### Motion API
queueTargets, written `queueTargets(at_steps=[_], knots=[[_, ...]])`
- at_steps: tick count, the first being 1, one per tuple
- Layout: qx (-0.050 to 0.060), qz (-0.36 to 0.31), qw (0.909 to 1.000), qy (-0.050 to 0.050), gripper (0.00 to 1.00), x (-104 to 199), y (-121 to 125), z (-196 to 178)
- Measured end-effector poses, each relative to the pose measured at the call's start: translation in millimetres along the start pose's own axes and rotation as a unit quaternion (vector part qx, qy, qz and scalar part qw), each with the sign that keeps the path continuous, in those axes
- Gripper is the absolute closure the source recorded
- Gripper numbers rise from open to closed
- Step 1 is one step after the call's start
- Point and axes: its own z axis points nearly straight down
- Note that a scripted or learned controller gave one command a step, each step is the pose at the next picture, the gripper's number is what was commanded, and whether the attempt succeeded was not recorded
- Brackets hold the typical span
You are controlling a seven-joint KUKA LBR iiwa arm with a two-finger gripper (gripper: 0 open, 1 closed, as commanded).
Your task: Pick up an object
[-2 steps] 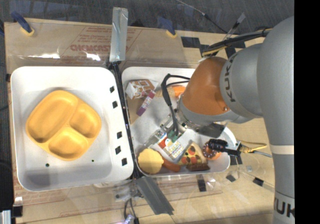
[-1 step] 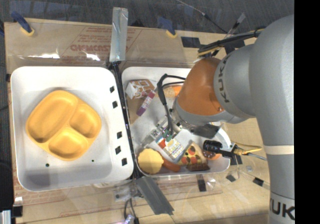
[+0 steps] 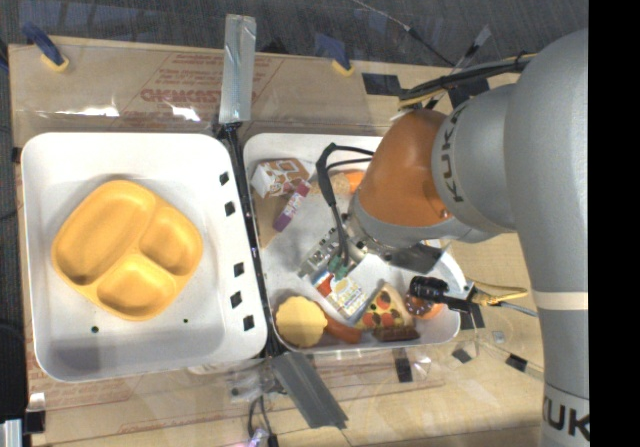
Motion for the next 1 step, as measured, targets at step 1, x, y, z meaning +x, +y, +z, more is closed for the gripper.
queueTargets(at_steps=[1], knots=[[-0.001, -0.227, 0.9739, -0.003, 1.0, -18.1, -22.8, -17.6]])
